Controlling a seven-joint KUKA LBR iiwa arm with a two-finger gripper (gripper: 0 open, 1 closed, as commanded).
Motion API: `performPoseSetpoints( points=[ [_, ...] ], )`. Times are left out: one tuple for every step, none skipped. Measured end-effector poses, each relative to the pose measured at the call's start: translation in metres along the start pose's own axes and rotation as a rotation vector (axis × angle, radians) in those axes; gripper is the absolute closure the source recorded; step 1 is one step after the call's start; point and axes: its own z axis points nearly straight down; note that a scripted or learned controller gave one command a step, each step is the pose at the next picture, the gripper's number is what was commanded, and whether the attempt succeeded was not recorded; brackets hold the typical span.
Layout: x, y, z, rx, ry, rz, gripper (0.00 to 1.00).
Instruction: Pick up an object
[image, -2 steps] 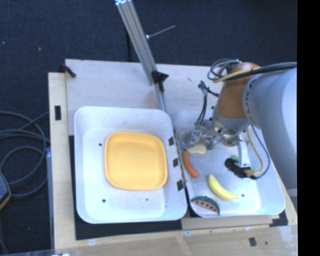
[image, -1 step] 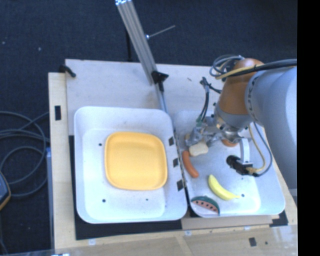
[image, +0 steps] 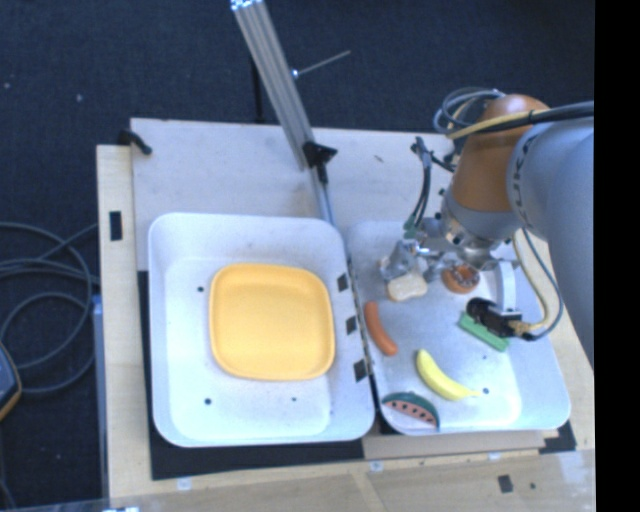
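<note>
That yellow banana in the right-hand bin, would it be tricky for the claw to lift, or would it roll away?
The banana probably would not roll far: its curve lies flat on the right bin floor. It looks smooth and glossy, so it may slip between fingers. It looks like a small toy, likely light and stiff, though that cannot be confirmed.

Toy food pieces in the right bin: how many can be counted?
5: a hot dog by the left wall, a banana near the front, a watermelon slice at the front-left corner, a beige piece and a small brown piece beneath the arm, which may hide more.
</note>
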Motion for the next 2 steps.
performPoseSetpoints(
  points=[
    [-0.001, 0.001, -0.053, -0.001, 0.000, -0.001, 1.00],
    [0.054, -0.012, -0.053, 0.003, 0.001, -0.004, 1.00]
  ],
)
